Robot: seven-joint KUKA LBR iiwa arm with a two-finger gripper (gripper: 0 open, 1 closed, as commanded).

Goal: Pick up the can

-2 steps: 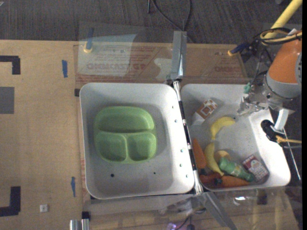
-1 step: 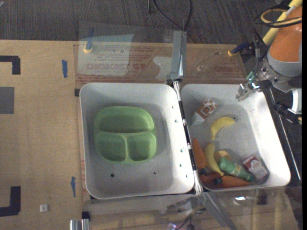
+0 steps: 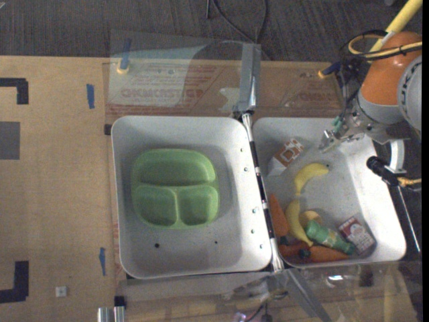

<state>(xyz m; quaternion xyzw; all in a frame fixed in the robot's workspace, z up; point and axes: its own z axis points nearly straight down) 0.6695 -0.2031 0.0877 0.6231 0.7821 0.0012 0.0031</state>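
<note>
A small red and white can (image 3: 357,233) lies on its side in the near right corner of the right bin (image 3: 375,200). The gripper (image 3: 333,137) hangs over the far part of that bin, below the orange band of the arm (image 3: 389,66). It is well away from the can and nearer the back wall. Nothing can be seen in its grasp.
The right bin also holds a small orange and white carton (image 3: 289,151), two bananas (image 3: 310,175) (image 3: 295,221), a green bottle (image 3: 328,237) and carrots (image 3: 277,215). In the left bin (image 3: 127,247) lies a green divided plate (image 3: 175,188). A metal divider (image 3: 258,193) separates the bins.
</note>
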